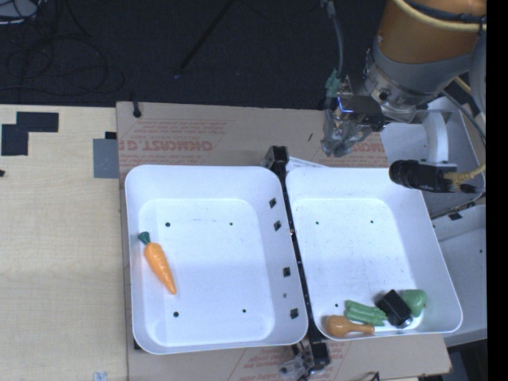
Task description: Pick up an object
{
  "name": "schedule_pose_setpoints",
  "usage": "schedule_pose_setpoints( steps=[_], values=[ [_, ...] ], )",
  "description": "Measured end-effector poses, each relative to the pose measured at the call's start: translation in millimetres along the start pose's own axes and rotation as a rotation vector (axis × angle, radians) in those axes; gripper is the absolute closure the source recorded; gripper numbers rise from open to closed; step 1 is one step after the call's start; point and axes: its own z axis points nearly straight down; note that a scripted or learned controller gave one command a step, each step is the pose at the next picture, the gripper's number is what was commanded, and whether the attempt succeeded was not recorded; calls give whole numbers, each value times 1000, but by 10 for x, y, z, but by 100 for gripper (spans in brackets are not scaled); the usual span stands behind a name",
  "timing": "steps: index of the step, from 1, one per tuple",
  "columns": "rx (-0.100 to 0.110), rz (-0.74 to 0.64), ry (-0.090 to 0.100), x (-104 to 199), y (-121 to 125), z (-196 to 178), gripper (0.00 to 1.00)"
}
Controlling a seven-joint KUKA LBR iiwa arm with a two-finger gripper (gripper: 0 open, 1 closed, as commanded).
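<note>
While the gripper (343,137) hangs past the far edge of the right bin (361,185), nothing is in it.

I cannot tell how its jaws are set. A black block (394,307), green toys (364,313) and an orange toy (347,326) lie in that bin's near corner; a carrot (159,265) lies in the left bin (206,177).
</note>
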Motion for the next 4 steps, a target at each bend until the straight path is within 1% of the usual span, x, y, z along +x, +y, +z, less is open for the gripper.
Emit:
schedule_pose_setpoints(
  steps=[1,2,3,4],
  values=[
    [6,-8,0,502,-53,571,100],
    [3,-2,-2,239,412,1285,100],
    [-8,-1,-2,-171,465,577,100],
    [5,-9,1,437,403,1122,100]
  ],
)
